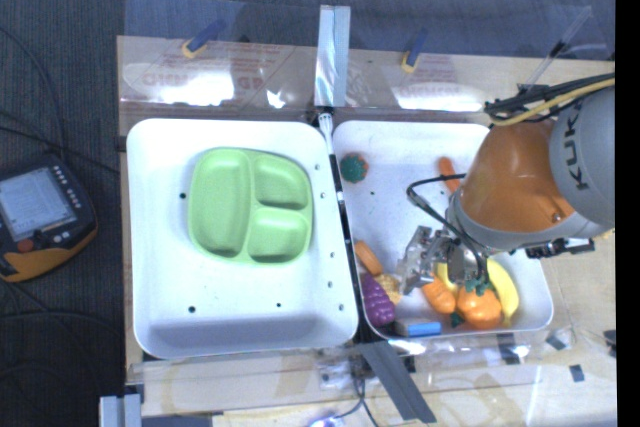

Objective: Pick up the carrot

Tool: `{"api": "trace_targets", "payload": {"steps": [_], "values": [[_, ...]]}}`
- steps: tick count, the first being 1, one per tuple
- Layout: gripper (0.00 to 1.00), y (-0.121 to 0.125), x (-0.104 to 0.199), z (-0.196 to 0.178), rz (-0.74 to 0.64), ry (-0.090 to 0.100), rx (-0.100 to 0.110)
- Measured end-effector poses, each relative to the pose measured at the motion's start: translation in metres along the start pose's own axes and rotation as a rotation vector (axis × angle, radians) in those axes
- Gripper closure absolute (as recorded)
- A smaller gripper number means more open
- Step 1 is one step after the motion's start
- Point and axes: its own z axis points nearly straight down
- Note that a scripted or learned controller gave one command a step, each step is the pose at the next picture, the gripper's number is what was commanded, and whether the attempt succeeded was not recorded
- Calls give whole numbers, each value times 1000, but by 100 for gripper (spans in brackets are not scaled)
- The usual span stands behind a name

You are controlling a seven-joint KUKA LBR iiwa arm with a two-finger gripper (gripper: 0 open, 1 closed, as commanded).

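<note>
Carrot (368, 258): I see it in the right bin (400, 155), at 9 o'clock from my end effector (437, 265).
End effector: low among toys; grip state I cannot tell.

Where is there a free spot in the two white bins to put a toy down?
The left bin has bare floor all around the green divided plate, widest below it. In the right bin, bare floor lies between the small green ball and the arm. Its lower end is crowded: gripper, purple toy, orange pieces, banana.
</note>
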Motion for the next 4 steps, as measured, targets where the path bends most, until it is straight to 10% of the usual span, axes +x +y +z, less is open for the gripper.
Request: {"api": "trace_targets", "payload": {"steps": [1, 2, 3, 4], "values": [[100, -12, 7, 3, -237, 26, -3], [100, -55, -20, -79, -399, 22, -5], [0, -54, -19, -77, -400, 26, -6], [0, -30, -6, 19, -446, 14, -5]]}}
